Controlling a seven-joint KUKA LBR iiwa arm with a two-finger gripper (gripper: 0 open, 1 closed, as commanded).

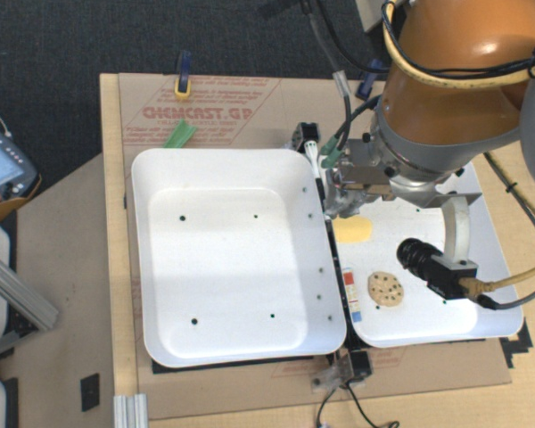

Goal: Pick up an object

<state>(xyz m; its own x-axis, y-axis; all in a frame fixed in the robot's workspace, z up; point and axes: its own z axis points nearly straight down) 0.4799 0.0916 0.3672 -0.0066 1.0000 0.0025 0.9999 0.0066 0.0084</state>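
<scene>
yellow block [352, 230] beside gripper [342, 201], speckled disc [385, 288] near, cardboard [250, 125] reading "chemcast gp"

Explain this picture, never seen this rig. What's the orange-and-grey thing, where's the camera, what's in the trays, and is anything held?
The big orange-and-grey thing is a robot arm, reaching in from the right. A program drives it, and its job is to pick up an object.

There is one camera, fixed above the bench and looking down at a slant. Two shallow white bins sit on the bench side by side: the left bin and the right bin.

The gripper at the arm's end hangs over the right bin's left edge, just above a yellow piece. Also in that bin are a round speckled disc and a small strip with red and blue marks, lying by the left wall.

The wrist blocks the view, so I can't tell whether anything is held. The yellow piece looks to be lying on the bin floor.
</scene>
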